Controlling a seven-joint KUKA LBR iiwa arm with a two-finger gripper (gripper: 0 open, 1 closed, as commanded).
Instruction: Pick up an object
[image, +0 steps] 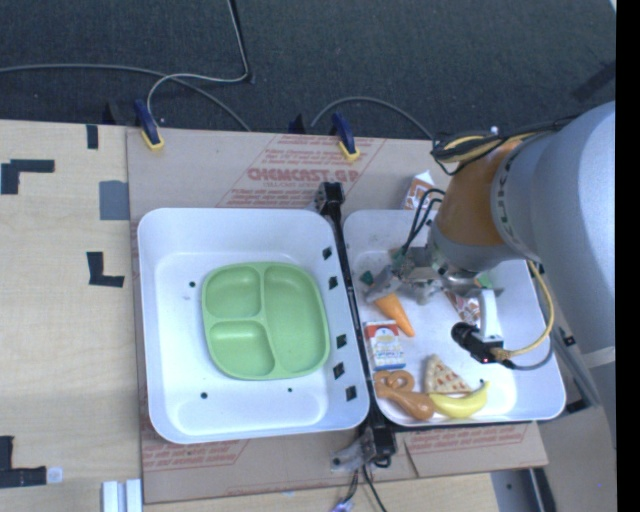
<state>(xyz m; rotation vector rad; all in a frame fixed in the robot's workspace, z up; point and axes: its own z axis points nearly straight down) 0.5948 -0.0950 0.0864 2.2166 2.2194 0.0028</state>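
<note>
From above, I see my gripper (392, 283) low in the right bin (540, 400), just above a carrot (397, 312); I cannot tell how it is set. Near the carrot lie a small carton (387, 346), a pizza slice (444, 379) and a banana (462, 402). A green plate (266, 320) sits in the left bin (165, 300). My worry: the tapered carrot could slip or roll aside.

I see a green divided plate (266, 320) in my left bin (160, 300), blue clamps (150, 128) on cardboard sheet (215, 170), black cable (240, 50) behind.
</note>
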